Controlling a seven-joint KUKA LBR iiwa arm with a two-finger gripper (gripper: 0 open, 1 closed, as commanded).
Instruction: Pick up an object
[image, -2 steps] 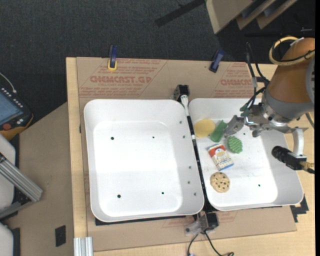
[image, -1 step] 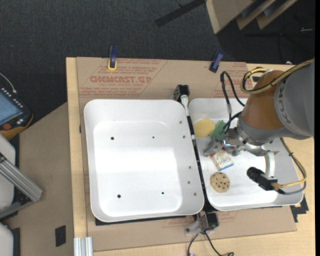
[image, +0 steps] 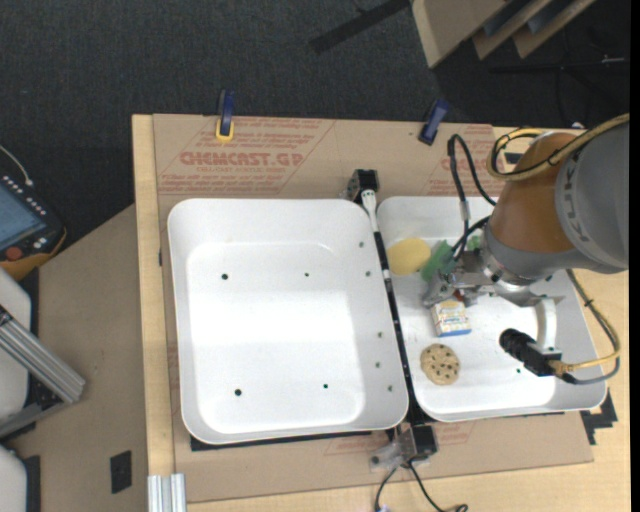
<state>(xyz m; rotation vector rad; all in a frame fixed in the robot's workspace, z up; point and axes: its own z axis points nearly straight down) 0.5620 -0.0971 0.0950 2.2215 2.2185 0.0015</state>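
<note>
In the right-hand bin (image: 575, 395), the gripper (image: 450, 292) hangs low over a cluster of small objects.

How far it is open cannot be told, and nothing is seen in its hold. A small box (image: 451, 318) lies just beneath it, a yellow object (image: 407, 255) and a green one (image: 439, 260) just beside, a cookie (image: 440, 364) nearer the front. The descent would best centre on the box alone, clear of its neighbours, closing only once it is straddled.
</note>
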